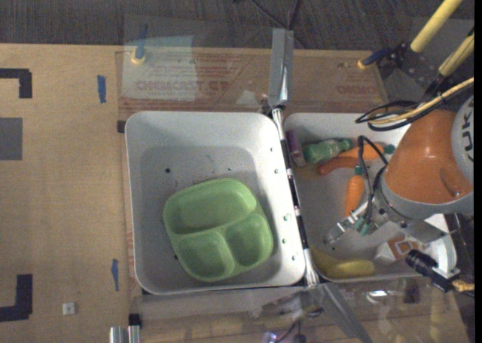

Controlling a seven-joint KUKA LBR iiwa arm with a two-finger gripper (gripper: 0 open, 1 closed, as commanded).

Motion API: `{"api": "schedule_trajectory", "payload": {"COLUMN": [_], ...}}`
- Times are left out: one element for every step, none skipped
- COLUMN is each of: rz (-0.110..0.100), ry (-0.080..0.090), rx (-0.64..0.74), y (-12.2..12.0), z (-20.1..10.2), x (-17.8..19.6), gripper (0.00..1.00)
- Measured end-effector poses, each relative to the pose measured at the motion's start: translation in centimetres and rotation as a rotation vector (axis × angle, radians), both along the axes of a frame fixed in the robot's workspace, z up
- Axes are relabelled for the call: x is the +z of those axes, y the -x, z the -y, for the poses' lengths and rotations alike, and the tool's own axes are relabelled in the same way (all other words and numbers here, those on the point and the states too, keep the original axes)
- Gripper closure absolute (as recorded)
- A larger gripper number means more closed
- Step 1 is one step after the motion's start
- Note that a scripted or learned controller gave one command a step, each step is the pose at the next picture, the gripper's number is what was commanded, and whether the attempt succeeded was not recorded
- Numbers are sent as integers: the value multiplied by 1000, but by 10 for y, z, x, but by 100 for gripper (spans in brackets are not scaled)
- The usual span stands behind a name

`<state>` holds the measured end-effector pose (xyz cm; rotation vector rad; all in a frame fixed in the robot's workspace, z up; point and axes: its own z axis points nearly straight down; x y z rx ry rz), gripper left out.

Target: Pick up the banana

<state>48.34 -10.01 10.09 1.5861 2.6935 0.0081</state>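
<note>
Banana [345, 267] lies flat at the near edge of the right bin [325, 202], just beside the divider, on the desk [60, 206]. Left bin [143, 145] holds a green divided plate [218, 228]; the arm [429, 164] reaches in from the right, orange band over the right bin, wrist angled down toward the bin floor. Gripper [350, 226] sits low above the banana, apart from it; whether it is parted or closed cannot be told, and nothing is seen in its grasp.

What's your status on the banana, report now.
Pincer low in right bin, grasping nothing. Banana flat at bin's front edge, just below pincer. Carrot and green bottle behind, clear of it.
</note>
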Motion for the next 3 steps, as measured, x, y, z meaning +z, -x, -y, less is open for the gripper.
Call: {"api": "schedule_trajectory", "payload": {"rz": [-5, 7, -3], "ry": [3, 8, 14], "rx": [414, 408, 859], "y": [0, -2, -4], "z": [7, 10, 87], "x": [-12, 0, -11], "gripper": [0, 100, 100]}}
